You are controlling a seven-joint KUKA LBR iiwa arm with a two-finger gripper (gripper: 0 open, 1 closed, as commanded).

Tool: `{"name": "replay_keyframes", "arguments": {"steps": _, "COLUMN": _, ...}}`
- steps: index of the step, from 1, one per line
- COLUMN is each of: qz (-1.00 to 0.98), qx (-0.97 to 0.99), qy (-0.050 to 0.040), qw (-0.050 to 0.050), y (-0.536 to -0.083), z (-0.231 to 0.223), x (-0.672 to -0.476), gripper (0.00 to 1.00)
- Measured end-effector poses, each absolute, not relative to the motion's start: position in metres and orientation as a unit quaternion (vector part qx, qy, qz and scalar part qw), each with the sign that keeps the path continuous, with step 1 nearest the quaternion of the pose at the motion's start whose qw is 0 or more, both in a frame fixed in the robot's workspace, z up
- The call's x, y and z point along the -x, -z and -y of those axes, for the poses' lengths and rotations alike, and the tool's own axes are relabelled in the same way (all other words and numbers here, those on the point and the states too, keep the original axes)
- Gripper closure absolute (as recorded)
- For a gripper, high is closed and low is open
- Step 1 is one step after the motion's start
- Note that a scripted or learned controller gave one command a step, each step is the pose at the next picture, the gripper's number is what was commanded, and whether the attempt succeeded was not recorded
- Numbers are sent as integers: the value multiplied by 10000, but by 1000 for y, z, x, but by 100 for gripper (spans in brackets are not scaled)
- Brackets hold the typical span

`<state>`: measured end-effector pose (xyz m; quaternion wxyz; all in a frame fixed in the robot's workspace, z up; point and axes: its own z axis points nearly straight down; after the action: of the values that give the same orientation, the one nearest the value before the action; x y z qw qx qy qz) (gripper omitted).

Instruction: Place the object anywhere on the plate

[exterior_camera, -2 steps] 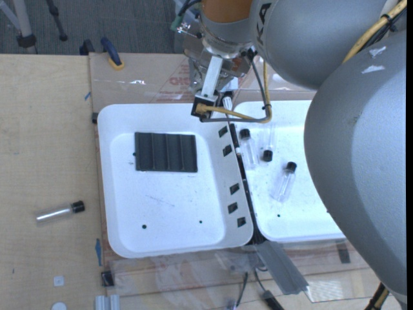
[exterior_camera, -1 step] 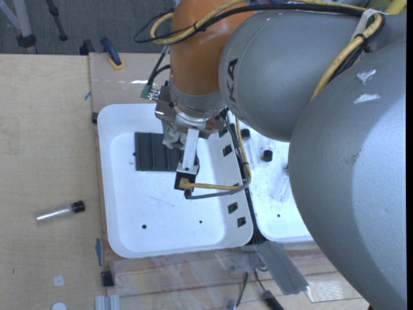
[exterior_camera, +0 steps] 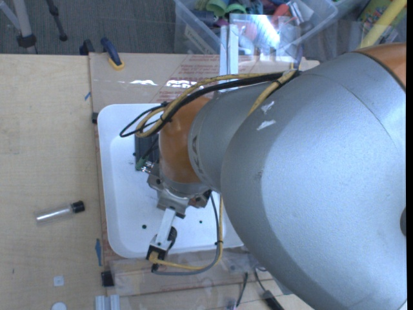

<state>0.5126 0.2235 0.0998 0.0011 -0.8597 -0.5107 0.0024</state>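
- grey arm, smooth matte shell, with a glossy orange band above the wrist, reaches down over the white bin; the jaws are hidden under the wrist, so i cannot tell whether they are spread or pressed together.
- worktop, pale flat wood.
- white bin, shallow glossy plastic with rounded corners.
- clear tub beyond the worktop, heaped with coloured toys.
- clear tube, a slim see-through cylinder with a black cap, lies on its side on the worktop left of the bin, well apart from the arm.

arm: in from right | wrist: bent down | hand: pointing down
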Motion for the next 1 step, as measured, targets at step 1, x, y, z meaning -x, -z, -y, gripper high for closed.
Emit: {"name": "replay_keyframes", "arguments": {"steps": 1, "qz": 7016, "qx": 7125, "qy": -2, "qw": 0, "y": -293, "z": -223, "x": -480, "gripper": 100}}
